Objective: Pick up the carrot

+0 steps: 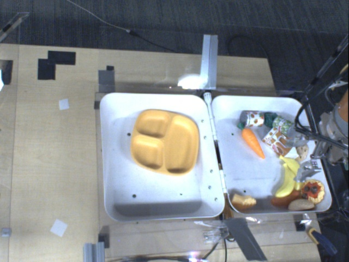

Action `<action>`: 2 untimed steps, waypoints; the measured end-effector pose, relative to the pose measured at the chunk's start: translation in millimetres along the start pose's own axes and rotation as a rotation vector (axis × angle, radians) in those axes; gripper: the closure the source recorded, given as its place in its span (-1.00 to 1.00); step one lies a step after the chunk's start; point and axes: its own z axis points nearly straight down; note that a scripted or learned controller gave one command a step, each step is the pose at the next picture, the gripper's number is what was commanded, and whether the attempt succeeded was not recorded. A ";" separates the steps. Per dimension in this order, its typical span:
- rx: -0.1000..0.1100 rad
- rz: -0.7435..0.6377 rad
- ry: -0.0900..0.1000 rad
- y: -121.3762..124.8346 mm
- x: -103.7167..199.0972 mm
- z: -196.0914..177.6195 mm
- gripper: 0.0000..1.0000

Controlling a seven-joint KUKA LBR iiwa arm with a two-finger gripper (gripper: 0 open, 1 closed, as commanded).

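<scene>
Bread roll (243,202) partly shadowed

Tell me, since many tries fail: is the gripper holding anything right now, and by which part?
Nothing is held. The gripper sits at the right bin's right edge near the banana, while the carrot lies untouched on the bin floor.

Tool (307,165) low at right, arm behind.

carrot (253,142) orange | banana (287,179) yellow | plate (164,141) yellow | bins (117,152) white
</scene>
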 end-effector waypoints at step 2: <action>0.001 0.042 -0.010 92.9 -1.3 123.1 -1.00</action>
